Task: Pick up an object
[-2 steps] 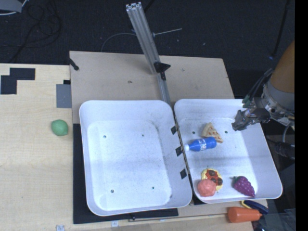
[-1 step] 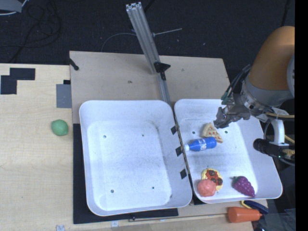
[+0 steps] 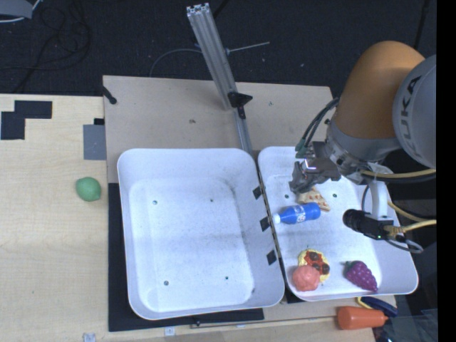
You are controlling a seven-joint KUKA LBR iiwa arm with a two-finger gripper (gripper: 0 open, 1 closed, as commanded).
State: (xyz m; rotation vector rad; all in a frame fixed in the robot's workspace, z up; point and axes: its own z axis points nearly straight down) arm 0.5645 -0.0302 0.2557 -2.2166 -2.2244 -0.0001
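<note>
The right bin (image 3: 399, 280) holds a blue bottle (image 3: 299, 214) lying on its side, a tan wedge-shaped item (image 3: 318, 201) just behind it, a red and yellow toy (image 3: 311, 268) near the front and a purple grape bunch (image 3: 360, 274) at the front right. My gripper (image 3: 305, 182) hangs over the back left of that bin, just above the tan item and the bottle. Nothing shows between its fingers.
The left bin (image 3: 142, 184) lies beside the right one. A green ball (image 3: 89, 189) rests on the bench far left. An orange item (image 3: 360, 318) lies in front of the right bin. A metal rail (image 3: 217, 52) slants up behind the bins.
</note>
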